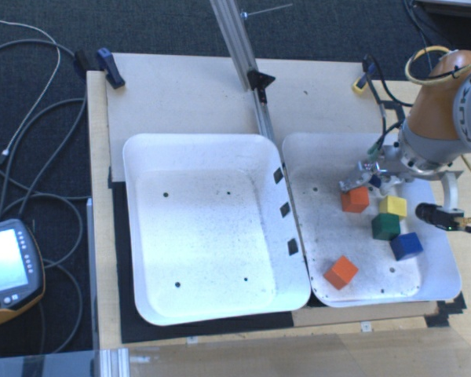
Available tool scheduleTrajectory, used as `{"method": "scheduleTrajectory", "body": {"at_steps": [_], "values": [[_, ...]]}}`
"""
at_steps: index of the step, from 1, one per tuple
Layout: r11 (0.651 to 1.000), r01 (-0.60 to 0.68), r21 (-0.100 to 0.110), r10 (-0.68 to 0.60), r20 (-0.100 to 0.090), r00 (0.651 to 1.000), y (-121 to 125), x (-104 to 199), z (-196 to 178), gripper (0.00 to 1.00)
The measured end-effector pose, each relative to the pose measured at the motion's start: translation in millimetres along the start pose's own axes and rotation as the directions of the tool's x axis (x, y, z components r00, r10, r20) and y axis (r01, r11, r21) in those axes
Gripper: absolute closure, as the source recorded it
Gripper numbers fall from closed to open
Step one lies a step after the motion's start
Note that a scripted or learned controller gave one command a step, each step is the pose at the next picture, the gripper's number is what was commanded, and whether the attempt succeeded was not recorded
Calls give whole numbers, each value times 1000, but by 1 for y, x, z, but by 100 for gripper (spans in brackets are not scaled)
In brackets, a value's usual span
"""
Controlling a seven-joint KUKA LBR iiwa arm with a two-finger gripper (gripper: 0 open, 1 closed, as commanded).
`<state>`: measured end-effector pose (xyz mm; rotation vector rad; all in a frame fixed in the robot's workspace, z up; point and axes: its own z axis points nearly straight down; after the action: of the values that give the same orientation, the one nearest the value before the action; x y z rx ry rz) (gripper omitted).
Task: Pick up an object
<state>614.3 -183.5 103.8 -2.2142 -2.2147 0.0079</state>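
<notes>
You have the arm (443, 104) reaching in from the right, over the upper part of the right bin (318, 285). Its hand (359, 182) sits low in that bin, right at the top edge of an orange block (355, 200). Whether the hand is released, clenched or grasping the block cannot be told from this angle.

Right bin contents, five blocks:
- orange block, just under the hand;
- yellow block (393, 206), just right of it;
- green block (385, 226), touching the yellow one from below;
- blue block (407, 245), just beside the green one, lower right;
- second orange block (341, 272), apart from the rest, near the bin's lower edge.

The left bin (141, 163) sits beside it on the counter (180, 93). A teach pendant (8, 265) lies on the floor at far left.
</notes>
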Motion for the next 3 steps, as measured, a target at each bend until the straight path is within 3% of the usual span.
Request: {"method": "scheduleTrajectory", "body": {"at_steps": [1,2,3], "values": [[1000,4,-5,-4,-1,1000,-36,61,5,0],[1000,0,-12,0,2,1000,-34,58,-6,100],[1000,7,-19,-7,1,1000,-32,125,-100,100]]}}
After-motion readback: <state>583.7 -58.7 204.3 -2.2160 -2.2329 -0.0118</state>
